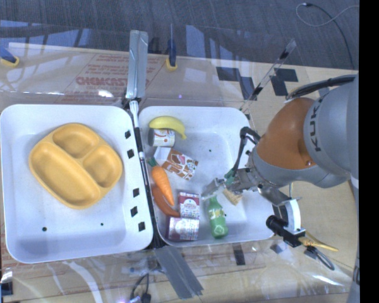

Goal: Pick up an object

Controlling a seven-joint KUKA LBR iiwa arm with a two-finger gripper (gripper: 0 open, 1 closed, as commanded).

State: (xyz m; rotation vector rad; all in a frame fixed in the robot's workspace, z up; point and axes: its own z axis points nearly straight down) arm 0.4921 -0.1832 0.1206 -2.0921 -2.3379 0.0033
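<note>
You are looking down on 2 shallow white bins side by side. The left bin (25, 232) holds 1 yellow plastic divided plate (76, 163) with 3 compartments, lying toward its far left part.

The right bin (205, 115) carries the clutter. At its far left sits a yellow banana (168, 125), and touching it on the near side is a small white cup-like container (163, 138). Nearer to you lies a brown-and-white patterned packet (180, 165), tilted. Along the bin's left wall runs an orange carrot (162, 190), slanted. Just to its right is a small red-and-white box (189, 204), and at the near edge a maroon can on its side (183, 228). Right of the box lies a green plastic bottle (216, 218).

Your grey arm with the orange band (290, 141) reaches in from the right, over the right part of this bin. The gripper (230, 185) hangs low just beyond the green bottle's top, near a small tan piece (233, 197). You cannot tell from this view how its claw stands, nor whether anything is in it.
</note>
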